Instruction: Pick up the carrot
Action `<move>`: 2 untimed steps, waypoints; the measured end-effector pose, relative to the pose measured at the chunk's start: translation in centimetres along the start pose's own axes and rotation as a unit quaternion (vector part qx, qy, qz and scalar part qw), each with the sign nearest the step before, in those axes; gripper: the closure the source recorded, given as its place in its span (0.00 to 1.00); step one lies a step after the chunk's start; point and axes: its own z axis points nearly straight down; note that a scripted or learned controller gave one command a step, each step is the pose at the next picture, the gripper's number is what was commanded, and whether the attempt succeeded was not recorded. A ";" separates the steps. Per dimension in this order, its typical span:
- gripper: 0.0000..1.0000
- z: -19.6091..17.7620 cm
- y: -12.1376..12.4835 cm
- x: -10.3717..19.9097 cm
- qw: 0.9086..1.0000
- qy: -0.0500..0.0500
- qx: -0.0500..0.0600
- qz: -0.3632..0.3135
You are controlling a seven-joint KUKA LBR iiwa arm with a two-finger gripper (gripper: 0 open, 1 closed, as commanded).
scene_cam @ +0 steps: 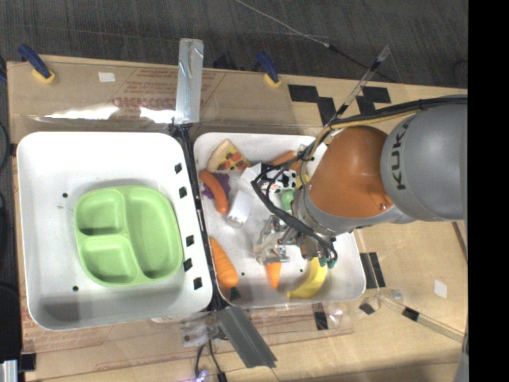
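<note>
Reaching in from the right, the grey arm bends down over the right bin, its orange band above the wrist. The pincer hangs low in the middle of that bin, and whether it is apart or together I cannot tell. Just near of it a small carrot lies on the bin floor, beside a yellow banana to its right. A longer carrot lies along the left wall. Farther back sit a pizza slice, a red and purple toy and a white piece. The left bin on the surface holds a green divided plate.
</note>
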 end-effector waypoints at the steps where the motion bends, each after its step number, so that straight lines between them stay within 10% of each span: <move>1: 1.00 -11.2 3.9 2.3 1.000 -0.005 0.001 0.020; 2: 1.00 -5.5 3.2 2.8 0.995 0.002 0.000 -0.101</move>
